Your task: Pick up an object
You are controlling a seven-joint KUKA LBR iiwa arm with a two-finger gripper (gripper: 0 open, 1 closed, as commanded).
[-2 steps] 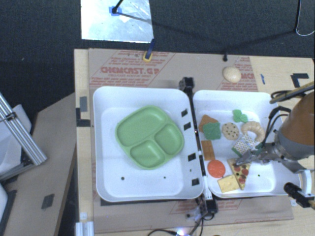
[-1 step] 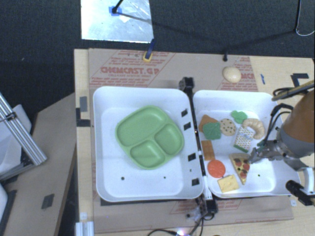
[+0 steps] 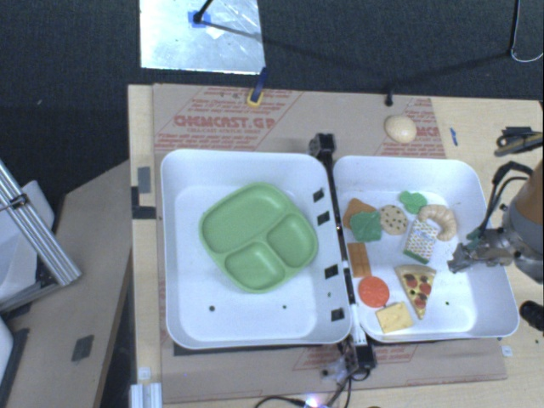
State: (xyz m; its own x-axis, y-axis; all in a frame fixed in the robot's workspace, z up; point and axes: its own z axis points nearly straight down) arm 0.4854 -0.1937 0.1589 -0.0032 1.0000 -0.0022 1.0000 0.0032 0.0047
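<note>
The right bin (image 3: 476, 181) holds several toy foods: a pizza slice (image 3: 416, 285), a yellow cheese wedge (image 3: 394, 317), a red tomato slice (image 3: 372, 291), a croissant (image 3: 439, 218), a cookie (image 3: 392, 218), green leafy pieces (image 3: 366, 225), an orange cracker (image 3: 358, 258) and a small white carton (image 3: 420, 240). My gripper (image 3: 466, 257) hangs over the right side of this bin, to the right of the carton and pizza slice. Nothing shows between its fingers.
The left bin (image 3: 187, 313) carries a green divided plate (image 3: 257, 236). A beige egg-shaped object (image 3: 400, 128) lies on the cardboard behind the right bin. A black divider (image 3: 337, 245) runs between the bins.
</note>
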